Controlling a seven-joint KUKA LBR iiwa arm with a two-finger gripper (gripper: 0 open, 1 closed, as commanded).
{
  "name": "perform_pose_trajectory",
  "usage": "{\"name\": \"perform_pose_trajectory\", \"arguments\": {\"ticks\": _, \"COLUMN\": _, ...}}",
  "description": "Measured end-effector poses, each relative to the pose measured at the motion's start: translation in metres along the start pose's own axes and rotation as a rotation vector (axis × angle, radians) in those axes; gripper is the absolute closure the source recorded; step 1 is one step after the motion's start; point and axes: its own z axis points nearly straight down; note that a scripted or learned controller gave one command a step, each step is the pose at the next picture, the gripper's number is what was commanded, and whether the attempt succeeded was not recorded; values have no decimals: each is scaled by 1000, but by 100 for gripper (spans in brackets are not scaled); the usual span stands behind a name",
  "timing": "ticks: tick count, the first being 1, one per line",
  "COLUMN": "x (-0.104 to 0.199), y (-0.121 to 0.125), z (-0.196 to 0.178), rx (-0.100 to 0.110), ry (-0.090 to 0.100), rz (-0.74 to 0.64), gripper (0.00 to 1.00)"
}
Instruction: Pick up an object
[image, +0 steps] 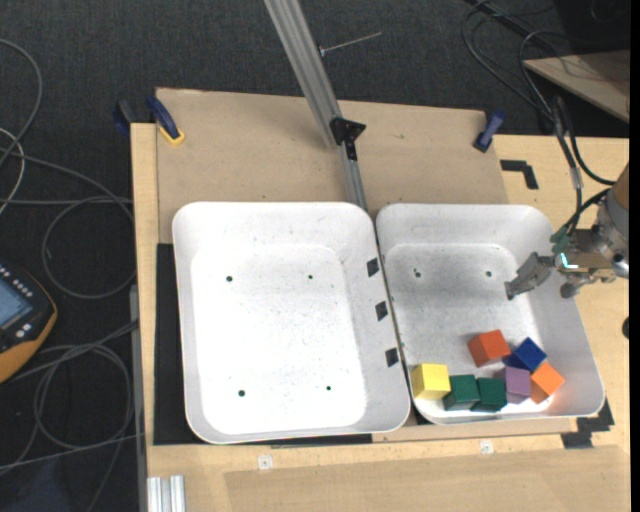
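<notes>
Two white bins sit side by side on a wooden bench (300, 480), the left bin (185, 300) and the right bin (450, 225) touching edges. Blue clamps (165, 120) grip the board's back corners. Cables (60, 215) loop over dark carpet, beside a yellow gadget (20, 315), maybe a meter.
</notes>
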Motion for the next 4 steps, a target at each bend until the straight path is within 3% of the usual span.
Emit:
{"name": "perform_pose_trajectory", "arguments": {"ticks": 1, "x": 0, "y": 0, "z": -2, "rx": -4, "ry": -1, "rz": 0, "gripper": 0}}
{"name": "perform_pose_trajectory", "arguments": {"ticks": 2, "x": 0, "y": 0, "z": 62, "rx": 3, "ry": 1, "rz": 1, "gripper": 0}}
{"name": "perform_pose_trajectory", "arguments": {"ticks": 4, "x": -2, "y": -7, "z": 138, "rx": -2, "ry": 0, "rz": 1, "gripper": 0}}
